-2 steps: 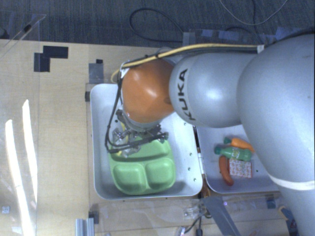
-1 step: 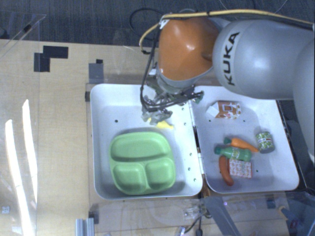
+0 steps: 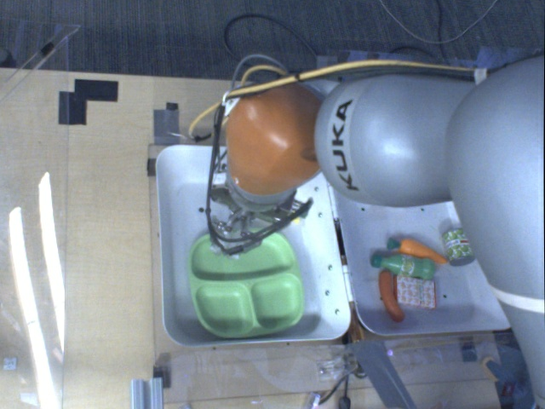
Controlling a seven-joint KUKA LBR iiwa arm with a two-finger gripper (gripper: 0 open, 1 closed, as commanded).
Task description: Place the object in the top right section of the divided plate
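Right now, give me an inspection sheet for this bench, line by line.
Surface: wooden bench bearing two white bins, left bin and right bin.
Job's things: green divided plate in the left bin.
Clutter: carrot, green bottle, small can, sausage and patterned packet in the right bin.
Grippers: gripper above the plate's far section; grip unclear.
Cables: yellow cable along the arm.
Surroundings: dark carpet.

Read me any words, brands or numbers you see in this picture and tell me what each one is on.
"KUKA": black letters running up the side of the grey arm.
Small carton in the right bin: printed pattern, too small to read.
Can and green bottle: labels too blurred to read.
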